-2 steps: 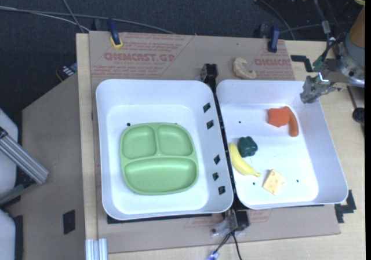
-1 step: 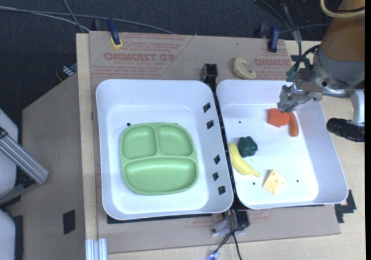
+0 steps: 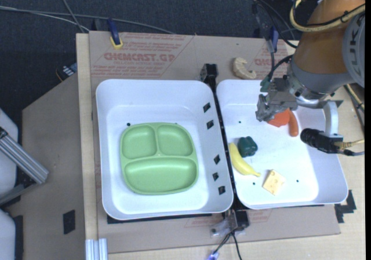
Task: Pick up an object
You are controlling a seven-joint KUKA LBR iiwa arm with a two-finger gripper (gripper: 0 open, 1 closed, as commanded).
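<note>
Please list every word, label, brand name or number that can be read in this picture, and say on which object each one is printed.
"CHEMCAST G.P" in large red letters on the brown board behind the two white bins; the last letters are uncertain.
Smaller red lines above and below it on the same board: too blurred to read.
Faint red print on the board's front strip: too small to read.
Nothing readable on the green divided plate, banana or cheese wedge.

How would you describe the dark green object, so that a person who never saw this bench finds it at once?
Start from the right bin, the one under the arm. Near its left wall, about halfway down, a small dark green lump lies just above the banana. It is the darkest item among the food pieces there: the banana is yellow, the cheese wedge pale yellow, and the carrot orange.
</note>
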